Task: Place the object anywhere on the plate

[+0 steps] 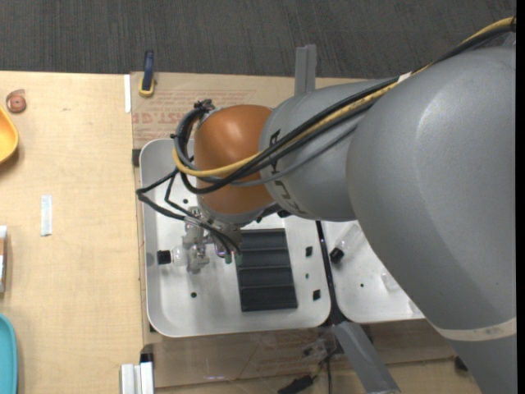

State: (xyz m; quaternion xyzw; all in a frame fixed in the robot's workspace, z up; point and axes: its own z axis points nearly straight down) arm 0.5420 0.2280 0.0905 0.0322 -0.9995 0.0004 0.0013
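Arm: the grey arm point(394, 162) comes in from the right and covers much of both bins; its orange band point(234, 158) sits over the upper part of the left bin, with black and yellow cables looped around it
Claw: the claw point(197, 253) hangs below the orange band, over the floor of the left bin point(164, 302); from this angle I cannot tell whether it is spread or closed, or whether anything is between its tips
Task object: something small with a purple-tinted spot shows just right of the claw, too small and cluttered to name
Black block: a dark ribbed rectangular piece point(267, 271) lies flat in the left bin, just right of the claw, reaching toward the bin's near edge
Right bin: the right bin point(369, 294) is mostly hidden under the arm; a small dark item point(335, 255) lies near its left wall
Counter: the tan counter point(74, 220) lies left of the bins, with a yellow-orange dish edge point(6, 138) at the far left, a small white strip point(46, 216), and a teal edge point(6, 355) at the lower left corner
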